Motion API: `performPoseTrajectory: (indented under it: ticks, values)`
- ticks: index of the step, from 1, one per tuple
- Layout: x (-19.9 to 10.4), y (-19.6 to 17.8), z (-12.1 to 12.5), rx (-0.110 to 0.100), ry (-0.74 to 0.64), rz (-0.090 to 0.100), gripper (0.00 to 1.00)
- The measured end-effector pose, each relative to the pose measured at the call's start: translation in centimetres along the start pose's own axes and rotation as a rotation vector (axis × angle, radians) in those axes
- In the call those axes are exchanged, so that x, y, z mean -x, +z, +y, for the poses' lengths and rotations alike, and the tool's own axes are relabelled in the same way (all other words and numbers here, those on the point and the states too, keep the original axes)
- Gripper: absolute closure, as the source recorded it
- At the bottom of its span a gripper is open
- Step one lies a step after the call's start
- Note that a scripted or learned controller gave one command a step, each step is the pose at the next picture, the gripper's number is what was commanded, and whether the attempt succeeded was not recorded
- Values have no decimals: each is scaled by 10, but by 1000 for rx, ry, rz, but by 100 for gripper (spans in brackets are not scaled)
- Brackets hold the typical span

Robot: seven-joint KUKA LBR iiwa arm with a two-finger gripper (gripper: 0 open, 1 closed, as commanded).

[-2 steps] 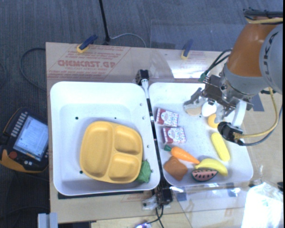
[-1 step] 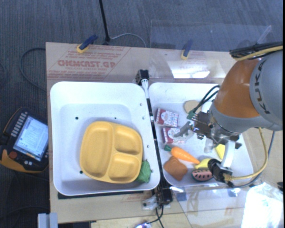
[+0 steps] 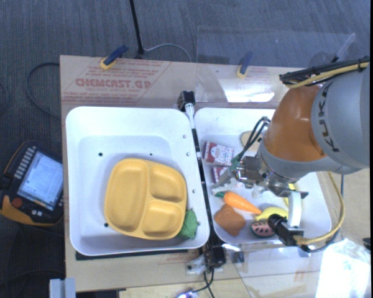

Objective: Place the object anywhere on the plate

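Plate [image 3: 146,198] first, operator: you see it lying yellow and three-sectioned in the left bin [image 3: 87,135], tilted a little toward the bin's near right corner, all its sections bare. Use that plate as your landmark. Tucked under its lower right edge you can spot a green leafy piece [image 3: 190,225], touching the plate and pressed toward the wall between the bins.

Right of the plate, across that wall, sits the right bin [image 3: 230,115] with the loose items. Nearest the plate is a brown rounded lump [image 3: 229,220]; just above it lies an orange carrot [image 3: 242,202], pointing away from the plate. Further right of the plate you see a watermelon slice [image 3: 262,229] beside a yellow piece [image 3: 274,214] that looks like a banana. Up and right of the plate rests a red and white packet [image 3: 217,153].

The gripper [image 3: 252,174] hangs over the right bin, just above the carrot and well apart from the plate. You cannot tell from this view how its jaws stand, since the wrist and grey arm [image 3: 342,123] cover them, and nothing shows between them
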State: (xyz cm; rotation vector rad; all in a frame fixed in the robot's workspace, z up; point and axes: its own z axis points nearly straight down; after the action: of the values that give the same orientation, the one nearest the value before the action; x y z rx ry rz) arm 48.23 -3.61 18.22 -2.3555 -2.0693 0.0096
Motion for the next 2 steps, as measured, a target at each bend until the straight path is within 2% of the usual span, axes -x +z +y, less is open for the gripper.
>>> performPoseTrajectory:
  ticks: [1,2]
  values:
    - [30,-1,8,3,-333,-1,0]
    - [7,-1,2,5,-722,-1,0]
